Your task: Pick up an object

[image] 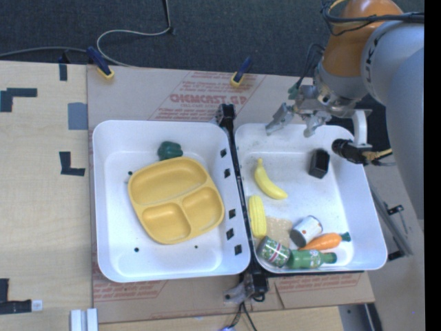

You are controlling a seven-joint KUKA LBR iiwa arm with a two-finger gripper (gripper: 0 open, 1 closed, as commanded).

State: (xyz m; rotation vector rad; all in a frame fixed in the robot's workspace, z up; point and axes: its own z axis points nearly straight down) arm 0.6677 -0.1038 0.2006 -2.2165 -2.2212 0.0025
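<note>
Tray, yellow with three sections, sits in the left bin, a dark green thing touching its top edge. Right bin has a banana mid-frame, corn below it, then a can, bottle and carrot bunched lower right, black block higher up. Gripper hovers over that bin's top edge, fingers spread, nothing in them.
</note>
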